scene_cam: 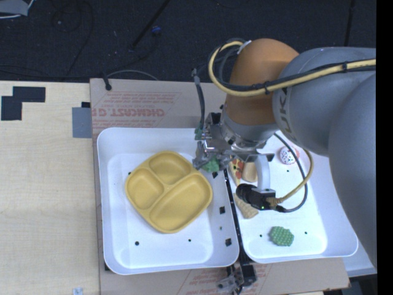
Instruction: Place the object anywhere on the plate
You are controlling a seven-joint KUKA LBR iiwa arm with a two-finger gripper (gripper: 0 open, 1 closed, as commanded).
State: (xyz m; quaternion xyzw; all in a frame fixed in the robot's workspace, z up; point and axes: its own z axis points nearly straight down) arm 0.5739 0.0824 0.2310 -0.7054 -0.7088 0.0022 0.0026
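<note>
While above the plate's [167, 191] rim, gripper [212, 162] around green object [212, 164].

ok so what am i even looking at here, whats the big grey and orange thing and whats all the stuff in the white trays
The big grey and orange thing is a robot arm, reaching in from the right. The one camera sits above the bench and looks down at a slant.

At the arm's tip is a pincer, over the inner edge of the left bin. Something small and green sits right at its tip; whether it is actually gripped is too hard to see.

The left bin holds a yellow plate with three compartments, where the robot should put an object.

The right bin holds a green bumpy object, a small round white piece and a few tan items partly hidden under the arm.
</note>
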